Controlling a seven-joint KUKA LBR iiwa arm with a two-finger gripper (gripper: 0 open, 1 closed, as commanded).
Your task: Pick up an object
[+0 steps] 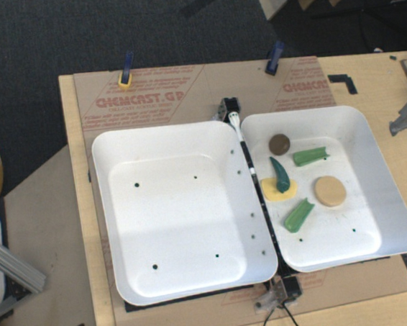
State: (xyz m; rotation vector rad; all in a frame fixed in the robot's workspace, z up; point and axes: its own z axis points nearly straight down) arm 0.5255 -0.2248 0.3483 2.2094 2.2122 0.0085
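Inside the right bin (378, 176), toward its left wall: a yellow block (273, 192) with a dark green pod (280, 174) lying across it, touching. Near the bin's back wall, a brown disc (280, 144), and just beside that a light green stick (310, 156). At the bin's middle, a tan disc (330, 191); toward its front, a second green stick (298, 216), tilted. All lying flat and loose on the bin's floor, probably tumbled there at random, so no tidy order to count on.

Outside the bin's right rim, over the tabletop (368, 76), a grey part, seemingly the end effector (405, 117), well apart from every piece; spread or pressed together, cannot tell. Pick not yet begun, judging by that gap.

Likely easiest target: the tan disc, clear of its neighbours. Stacked pod and block riskier, apt to shift together. Against the bin's left rim, the left bin (121, 203).
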